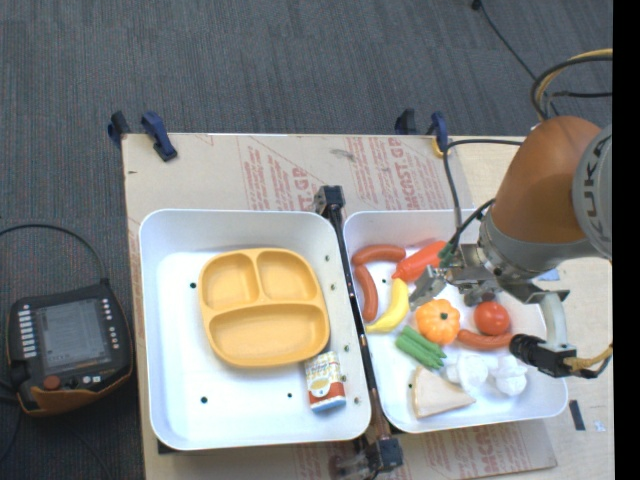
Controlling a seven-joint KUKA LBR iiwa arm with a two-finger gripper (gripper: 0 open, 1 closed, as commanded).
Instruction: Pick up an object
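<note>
The right bin (556,398) holds toy food. There are two red sausages (377,255), an orange carrot (419,262), a yellow banana (392,308), a small orange pumpkin (438,321), a red tomato (491,317), green beans (420,348), white lumps (490,373) and a tan wedge (437,394). My gripper (432,285) hangs low over the bin's middle, just above the pumpkin and beside the carrot and banana. The orange wrist hides the bin's upper right part. Nothing is seen in the gripper's hold.
The left bin (170,368) carries a yellow divided plate (265,306) and a small carton (325,382) near its front right corner. A ridge between the bins runs close to the banana. A handheld pendant (65,343) lies on the floor at left.
</note>
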